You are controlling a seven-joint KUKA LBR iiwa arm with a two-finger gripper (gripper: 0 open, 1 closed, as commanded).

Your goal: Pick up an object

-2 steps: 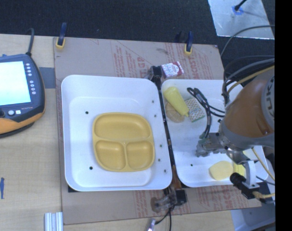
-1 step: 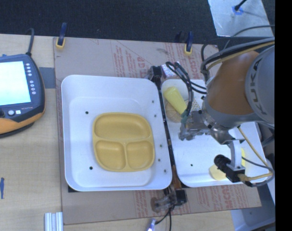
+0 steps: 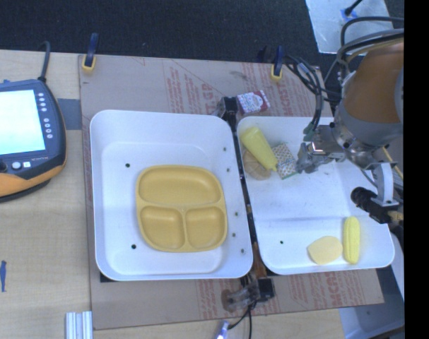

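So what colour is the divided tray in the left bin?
Mustard yellow: the divided tray, clearest in the camera view.

left bin [image 3: 108, 189]: divided tray [image 3: 180, 207] inside
right bin [image 3: 299, 217]: corn cob [image 3: 351, 239] and slice [image 3: 324, 250] near right; gripper [image 3: 307, 155] far

You will find red printing on the brown cardboard sheet [image 3: 193, 83] under the two bins, running in slanted lines along its far strip and again along its near right strip, but none of it is sharp enough to read. The pendant [image 3: 20, 136] at far left shows a blank bright screen, and its button markings are too small to read.
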